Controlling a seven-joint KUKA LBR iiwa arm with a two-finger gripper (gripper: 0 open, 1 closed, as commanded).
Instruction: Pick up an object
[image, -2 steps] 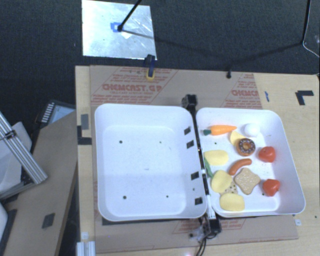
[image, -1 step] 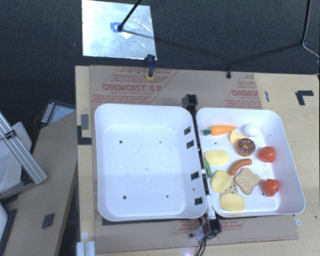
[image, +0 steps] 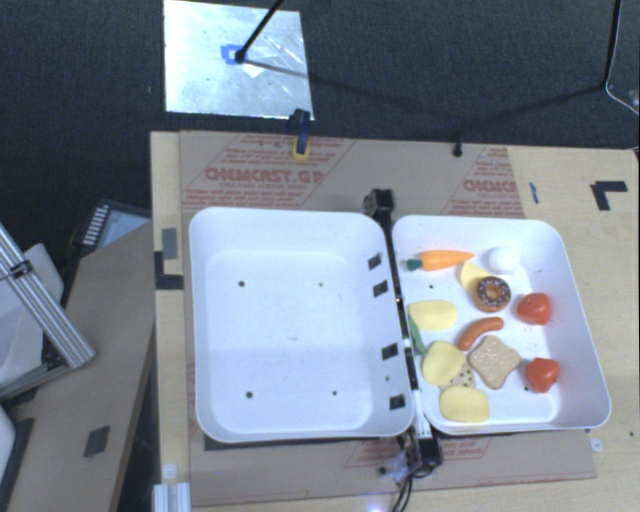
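1. left bin (image: 290, 330): white, shallow, touching right bin (image: 578, 330) along the middle.
2. right bin, left side: orange carrot (image: 440, 260) at top, yellow pieces (image: 432, 314) below.
3. centre: white egg (image: 502, 259), brown donut (image: 492, 292), sausage (image: 480, 331), toast (image: 494, 361).
4. right side: two red pieces (image: 533, 308), well apart.
5. pincer state: cannot tell.

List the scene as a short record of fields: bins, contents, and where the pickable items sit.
left bin: white, shallow, no items seen in it
right bin: white, shallow, holds all the toy food
far row: carrot, white egg
middle: donut, sausage, red tomato
near row: toast slice, second red piece, yellow pieces
crowding: items along the right bin's left side touch or overlap; the tomato stands apart
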